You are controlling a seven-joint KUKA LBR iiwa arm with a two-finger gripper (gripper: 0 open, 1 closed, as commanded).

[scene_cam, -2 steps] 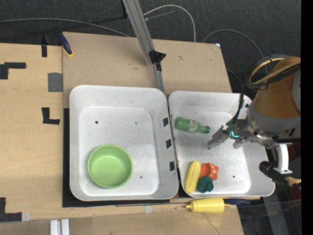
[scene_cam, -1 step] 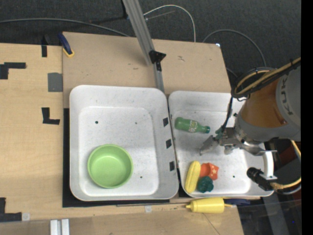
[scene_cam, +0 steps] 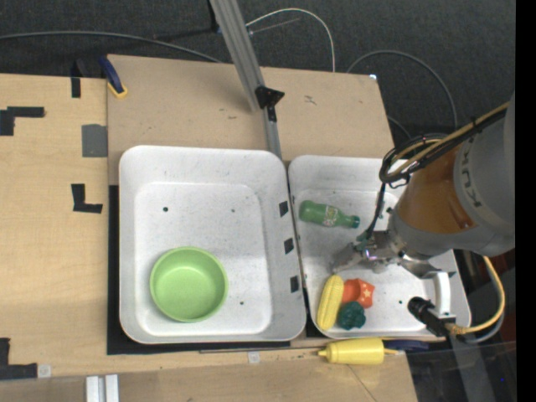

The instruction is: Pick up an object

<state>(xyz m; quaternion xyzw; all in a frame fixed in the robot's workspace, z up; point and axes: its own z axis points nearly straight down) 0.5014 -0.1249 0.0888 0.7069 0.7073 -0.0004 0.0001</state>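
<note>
My gripper (scene_cam: 362, 255) hangs low over the middle of the right bin (scene_cam: 335, 165), under the orange-banded wrist (scene_cam: 435, 208). A green bottle (scene_cam: 328, 215) lies on its side just up and left of it. Just below it sits a red-orange toy (scene_cam: 361, 291). A yellow corn cob (scene_cam: 330, 301) and a dark green piece (scene_cam: 353, 315) lie beside that toy at the bin's front. I see nothing held in the gripper.
The left bin (scene_cam: 201, 170) holds a light green bowl (scene_cam: 188, 284) at its front left. A yellow bottle (scene_cam: 356, 352) lies on the bench in front of the right bin. A grey pole (scene_cam: 243, 44) slants down to the bins' back edge. Cables run behind.
</note>
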